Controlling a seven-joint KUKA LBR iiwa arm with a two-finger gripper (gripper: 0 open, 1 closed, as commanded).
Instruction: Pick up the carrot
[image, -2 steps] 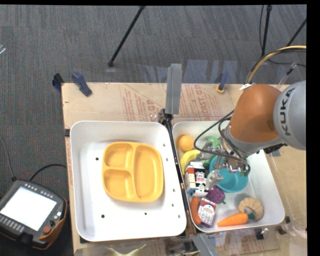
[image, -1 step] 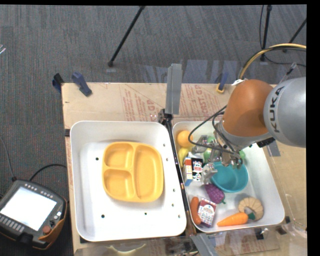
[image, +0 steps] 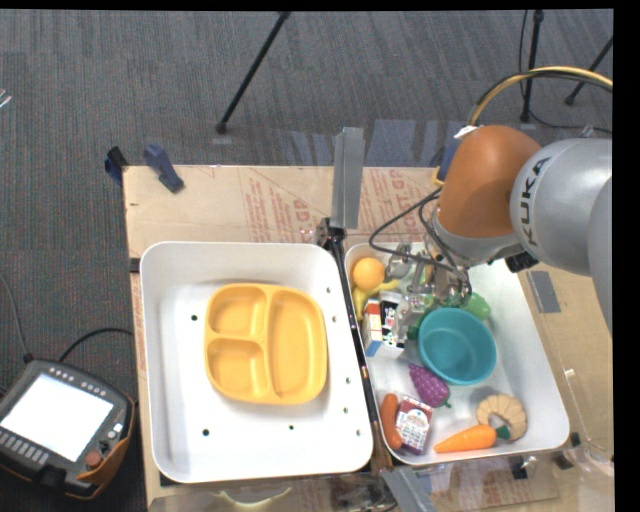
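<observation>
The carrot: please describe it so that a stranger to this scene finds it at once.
Look in the right white bin, at its near edge. The carrot lies there below the teal bowl, beside a tan ring-shaped toy. It alone is a pointed orange cone with a green end.

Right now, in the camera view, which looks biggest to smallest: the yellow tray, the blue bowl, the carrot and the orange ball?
1. Yellow tray, by far the largest.
2. Blue bowl.
3. Carrot, long but thin.
4. Orange ball, though it looks close to the carrot overall, so those two are unsure.
</observation>
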